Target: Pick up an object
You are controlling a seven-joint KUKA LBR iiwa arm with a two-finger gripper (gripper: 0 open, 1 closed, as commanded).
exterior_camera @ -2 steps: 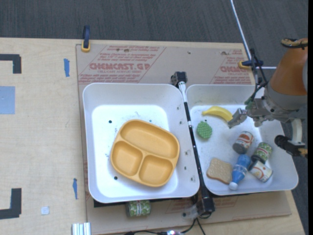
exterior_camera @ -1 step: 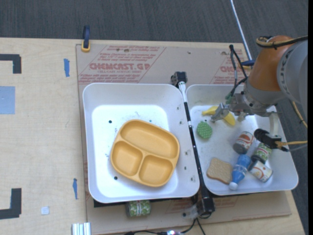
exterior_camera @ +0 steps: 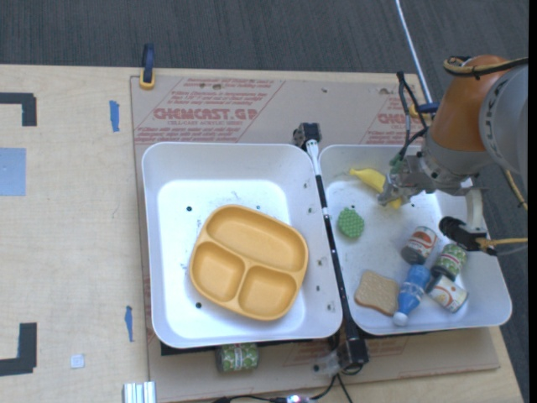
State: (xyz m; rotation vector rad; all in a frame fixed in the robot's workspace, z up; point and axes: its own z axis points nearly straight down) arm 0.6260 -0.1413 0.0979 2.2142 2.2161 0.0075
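My gripper [exterior_camera: 391,195] hangs low over the back of the right bin [exterior_camera: 495,309], just right of a yellow banana [exterior_camera: 365,176] and close to touching it. Nothing is visibly held. In the same bin, a green round scrubber [exterior_camera: 351,223] lies in front of the banana. Further forward sit a small can [exterior_camera: 419,244], a green-lidded jar [exterior_camera: 451,260], a blue bottle [exterior_camera: 409,293], a slice of toast [exterior_camera: 377,292] and a white-labelled can [exterior_camera: 450,294]. The wrist hides how the gripper stands.
The left bin [exterior_camera: 159,225] holds an orange divided plate [exterior_camera: 249,261]. A green can [exterior_camera: 239,358] lies on the bench in front of that bin. A black divider bar [exterior_camera: 323,217] runs between the two bins.
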